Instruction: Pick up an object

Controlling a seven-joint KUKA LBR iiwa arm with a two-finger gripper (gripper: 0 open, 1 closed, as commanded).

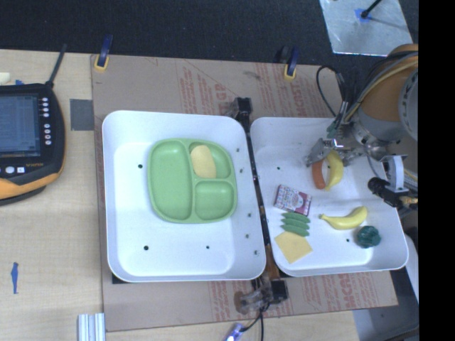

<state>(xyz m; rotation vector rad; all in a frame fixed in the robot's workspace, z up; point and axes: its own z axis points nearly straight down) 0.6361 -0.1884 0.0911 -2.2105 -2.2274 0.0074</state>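
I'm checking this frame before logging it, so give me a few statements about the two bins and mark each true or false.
1. The green divided plate sits in the left white bin. True.
2. A pale yellow oval piece lies in one of the plate's compartments. True.
3. The yellow banana lies in the left bin. False: it lies in the right white bin.
4. The dark green round object rests on the plate. False: it sits in the right bin, near the banana.
5. The gripper is above the right bin. True.
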